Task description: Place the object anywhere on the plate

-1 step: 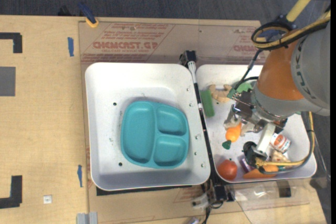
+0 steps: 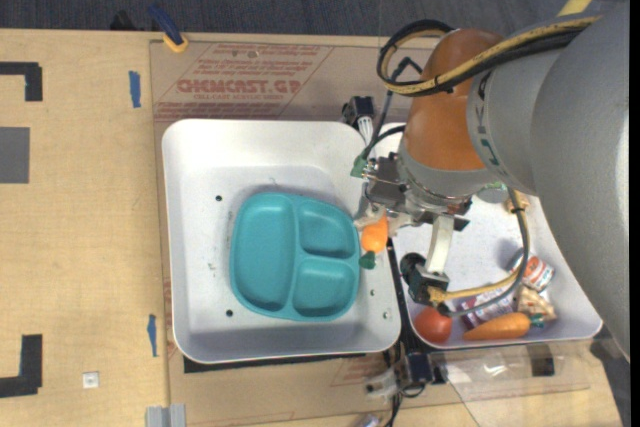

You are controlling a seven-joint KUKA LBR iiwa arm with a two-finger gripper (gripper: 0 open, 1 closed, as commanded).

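Just teal plate point(image 2: 295, 255) in left bin point(image 2: 200, 175)

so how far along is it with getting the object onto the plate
Done: a small orange object with a green end is out of the right bin and hangs under the gripper, beside the teal plate's right edge. In hand: carrying it over; whether it is truly gripped is unclear. Left: setting it down on the plate, whose compartments hold nothing yet.

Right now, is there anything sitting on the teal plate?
No, the teal plate has bare compartments; the small orange object sits just off its right edge, under the gripper.
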